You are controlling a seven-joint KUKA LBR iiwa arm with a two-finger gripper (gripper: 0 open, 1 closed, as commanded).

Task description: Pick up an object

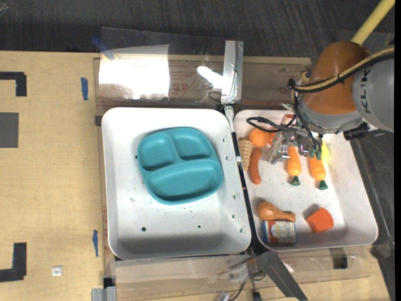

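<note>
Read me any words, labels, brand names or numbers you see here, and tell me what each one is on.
"KU": partial dark lettering on the grey arm, cut off at the picture's edge.
Can in the right bin: label too blurred to read.
Cardboard behind the bins: reddish print, too faint to read.

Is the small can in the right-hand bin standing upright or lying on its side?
On its side. The can lies near the front wall of the right bin, with its label facing up, beside the orange block.
</note>
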